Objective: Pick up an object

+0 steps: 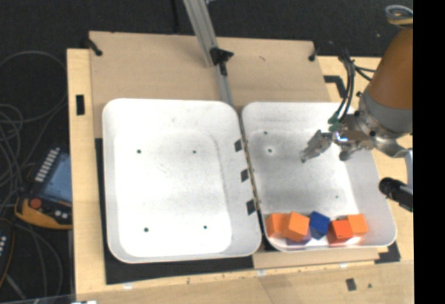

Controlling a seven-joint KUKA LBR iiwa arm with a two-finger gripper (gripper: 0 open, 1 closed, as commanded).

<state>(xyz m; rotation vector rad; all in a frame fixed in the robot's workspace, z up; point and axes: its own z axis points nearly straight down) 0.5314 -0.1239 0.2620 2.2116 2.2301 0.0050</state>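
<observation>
Two white bins on the bench: left bin point(115, 177) at 9 o'clock, right bin point(292, 122) at 3 o'clock, their inner edges touching along the centre line.

The blocks all sit in the right bin, packed along its 6 o'clock wall. I count three orange, one blue and one purple:
- orange block point(277, 224), the one furthest toward 9 o'clock
- orange block point(297, 225) touching it on the 3 o'clock side
- purple block point(297, 240) peeking out under that pair, mostly hidden
- blue block point(319, 223) just beside the second orange one
- orange block point(348, 227) at the 3 o'clock end; could be two pieces pressed together, can't tell

Gripper point(327, 146) hangs over the right bin's 1–2 o'clock area, well apart from the blocks. One finger point(314, 147) points toward 9 o'clock. Fingers look spread, with nothing between them. Arm comes in from 3 o'clock, orange band point(396, 73) visible.
</observation>
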